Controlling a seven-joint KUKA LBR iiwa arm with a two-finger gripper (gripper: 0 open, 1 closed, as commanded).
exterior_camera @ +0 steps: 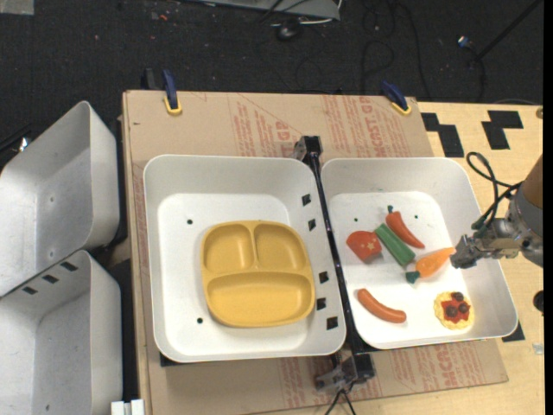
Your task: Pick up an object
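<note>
Fingers (464, 253) at right bin (484, 232) rim, cardboard bench (259, 124), dark floor (86, 33)

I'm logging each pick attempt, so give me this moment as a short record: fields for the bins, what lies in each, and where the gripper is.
left bin: holds a yellow divided plate
right bin: holds toy foods
toy foods: tomato, chili pepper, green cucumber, carrot, sausage, small pizza
gripper: at the right bin's right edge, beside the carrot's tip
grasp: not visible whether anything is held
bench: brown board under both bins
</note>
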